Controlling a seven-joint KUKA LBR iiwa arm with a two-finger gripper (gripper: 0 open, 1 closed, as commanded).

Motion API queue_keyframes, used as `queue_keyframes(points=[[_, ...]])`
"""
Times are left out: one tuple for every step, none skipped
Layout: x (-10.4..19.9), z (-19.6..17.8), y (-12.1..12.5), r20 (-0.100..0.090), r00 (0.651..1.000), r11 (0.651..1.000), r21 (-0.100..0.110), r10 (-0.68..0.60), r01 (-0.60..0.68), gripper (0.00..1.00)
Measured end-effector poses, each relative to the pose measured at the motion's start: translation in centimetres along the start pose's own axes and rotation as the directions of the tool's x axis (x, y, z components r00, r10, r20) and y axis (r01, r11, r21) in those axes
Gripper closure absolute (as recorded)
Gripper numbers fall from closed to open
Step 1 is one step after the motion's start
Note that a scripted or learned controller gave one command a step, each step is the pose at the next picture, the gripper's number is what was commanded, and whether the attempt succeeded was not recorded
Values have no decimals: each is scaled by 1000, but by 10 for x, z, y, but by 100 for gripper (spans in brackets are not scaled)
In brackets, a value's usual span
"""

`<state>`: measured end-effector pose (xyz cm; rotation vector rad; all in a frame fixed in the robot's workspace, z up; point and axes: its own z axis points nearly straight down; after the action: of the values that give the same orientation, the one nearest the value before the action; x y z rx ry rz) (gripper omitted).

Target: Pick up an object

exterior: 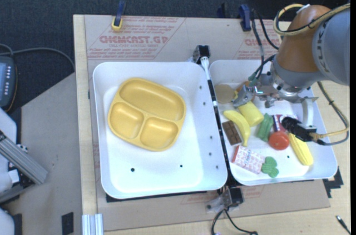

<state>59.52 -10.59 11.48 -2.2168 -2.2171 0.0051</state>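
Observation:
My gripper [251,94] hangs over the upper middle of the right bin [328,157], under the orange-banded wrist. Just below it lies a yellow block [252,113], and a banana [237,124] sits to that block's left. Further down are a green pepper [265,126], a red tomato [279,141], a corn cob [301,150], a green broccoli piece [270,167] and a pink-and-white packet [247,158]. A brown bar [230,133] lies by the banana, and a tan round piece [224,93] sits left of the gripper. I see nothing held in the gripper.
The left bin [111,173] holds a yellow divided plate [146,113]. A ridge with a black clamp [201,53] separates the two bins. Cables [328,133] trail along the right bin's right side. Blue clamps [245,16] hold the board at the back.

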Motion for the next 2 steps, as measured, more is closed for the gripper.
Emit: queue_keyframes(points=[[1,32,0,1,1000,1000,-2,0,0,0],[0,19,1,2,1000,1000,-7,1,-1,100]])
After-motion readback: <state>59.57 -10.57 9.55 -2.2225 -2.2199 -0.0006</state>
